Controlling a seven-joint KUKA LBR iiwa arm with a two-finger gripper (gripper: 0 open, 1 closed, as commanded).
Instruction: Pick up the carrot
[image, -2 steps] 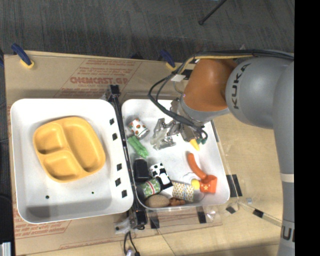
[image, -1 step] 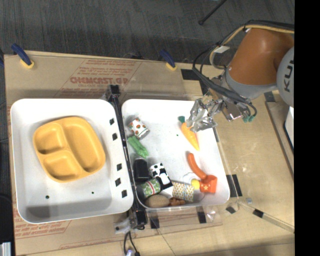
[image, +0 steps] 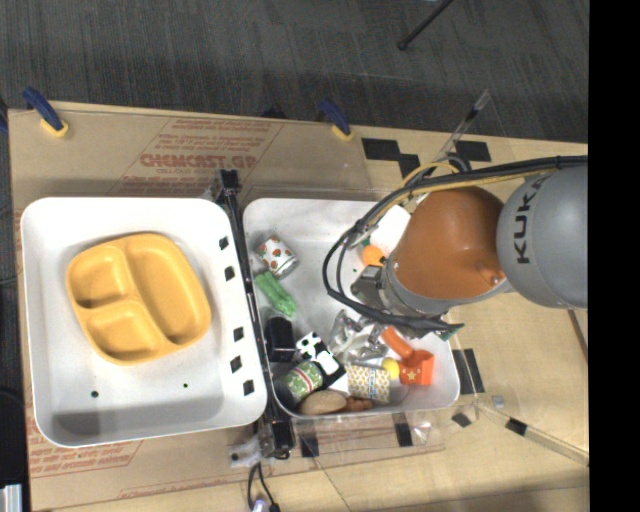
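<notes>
The arm reaches in from the right over the right bin, its orange band covering much of that bin's centre; the gripper sits low among the clutter, and whether its jaws are open or closed cannot be told, as the wrist hides them; the carrot lies as a short orange piece just beside the gripper, toward the bin's right wall, touching a red block below it; a second small orange item shows at the band's upper left edge, its identity unclear; around the gripper lie one silver can, one green vegetable, one black-and-white die, one green-labelled tin, one yellow-patterned cup and one brown oval item, crowded along the bin's near edge; the left bin holds one yellow divided tray with three compartments; two white bins rest on a cardboard-covered bench; two blue clamps grip the bench's far edge; dark carpet lies beyond.
</notes>
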